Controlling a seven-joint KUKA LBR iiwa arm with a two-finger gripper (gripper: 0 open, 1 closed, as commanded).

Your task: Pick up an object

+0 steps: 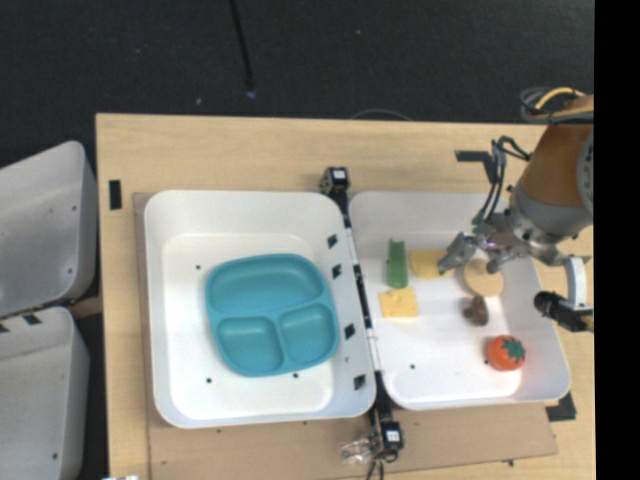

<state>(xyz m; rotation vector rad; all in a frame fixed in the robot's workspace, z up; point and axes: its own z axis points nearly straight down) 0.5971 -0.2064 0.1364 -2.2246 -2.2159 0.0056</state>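
In the right bin (440, 388) lie a green block (398, 264), a pale yellow piece (425, 264), a yellow wedge (400, 303), a tan round item (487, 284), a small brown object (476, 311) and a red tomato-like toy (506, 353). My gripper (476, 258) hangs over the bin's upper right part, just above the tan item and right of the pale yellow piece. Its fingers are spread open, with nothing held between them.
A teal divided plate (270, 313) lies in the left bin (170, 268). The grey arm with its orange band (555, 168) comes in from the right, trailing cables. A raised divider (355, 288) separates the bins.
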